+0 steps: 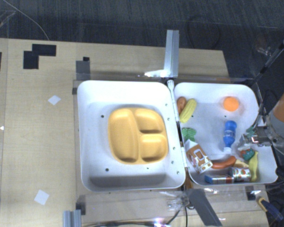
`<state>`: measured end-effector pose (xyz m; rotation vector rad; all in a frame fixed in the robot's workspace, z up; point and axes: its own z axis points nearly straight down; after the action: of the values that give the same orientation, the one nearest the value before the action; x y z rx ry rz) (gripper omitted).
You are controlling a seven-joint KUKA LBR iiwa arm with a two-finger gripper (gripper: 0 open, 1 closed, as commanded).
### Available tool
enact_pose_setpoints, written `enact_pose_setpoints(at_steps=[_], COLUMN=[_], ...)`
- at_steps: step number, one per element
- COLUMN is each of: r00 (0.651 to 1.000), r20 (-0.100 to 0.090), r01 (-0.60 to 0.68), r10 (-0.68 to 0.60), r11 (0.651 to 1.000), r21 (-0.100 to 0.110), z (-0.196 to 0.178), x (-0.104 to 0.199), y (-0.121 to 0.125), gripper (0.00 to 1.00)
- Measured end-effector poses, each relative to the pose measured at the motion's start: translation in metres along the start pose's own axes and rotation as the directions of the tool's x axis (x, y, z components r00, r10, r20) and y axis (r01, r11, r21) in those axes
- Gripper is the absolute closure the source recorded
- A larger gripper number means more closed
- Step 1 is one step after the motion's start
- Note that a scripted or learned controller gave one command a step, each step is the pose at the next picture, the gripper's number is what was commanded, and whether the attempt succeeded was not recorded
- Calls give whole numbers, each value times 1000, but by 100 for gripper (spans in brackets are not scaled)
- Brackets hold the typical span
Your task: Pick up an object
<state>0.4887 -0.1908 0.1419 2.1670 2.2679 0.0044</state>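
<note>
From where I stand, the two white bins sit side by side on the wooden bench. The left bin (90, 141) carries a yellow divided tray (136, 135), lying flat near its middle. The right bin (203, 96) is the crowded one. An ear of toy corn (188, 108) leans against its left wall near the far corner, with something orange-brown tucked just beside it. An orange ball (231, 103) rests alone toward the far right. A blue bottle (229, 134) lies in the middle, lengthways. Nearer the front, a green leafy piece (188, 134) sits by the left wall, touching a small printed carton (199, 158). A toy sausage (223, 163) curves just past the carton, and a can (229, 176) lies on its side along the front wall. A banana (252, 166) stands in the front right corner.

The arm comes in over the right rim, its orange band at the edge of view. The gripper (250, 143) hangs low over the bin's right side, just above the banana and beside a small teal and red thing. The glare and clutter there are bad enough that I cannot tell how its jaws stand, nor whether anything sits between them.
</note>
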Motion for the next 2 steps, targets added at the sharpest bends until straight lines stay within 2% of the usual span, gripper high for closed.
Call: enact_pose_setpoints(at_steps=[1,2], r00=[913,919], r20=[-8,-27], r01=[-408,-393], r10=[408,393], r11=[913,919], r21=[5,8], z=[44,42], x=[-4,9], y=[1,7], gripper=[100,0])
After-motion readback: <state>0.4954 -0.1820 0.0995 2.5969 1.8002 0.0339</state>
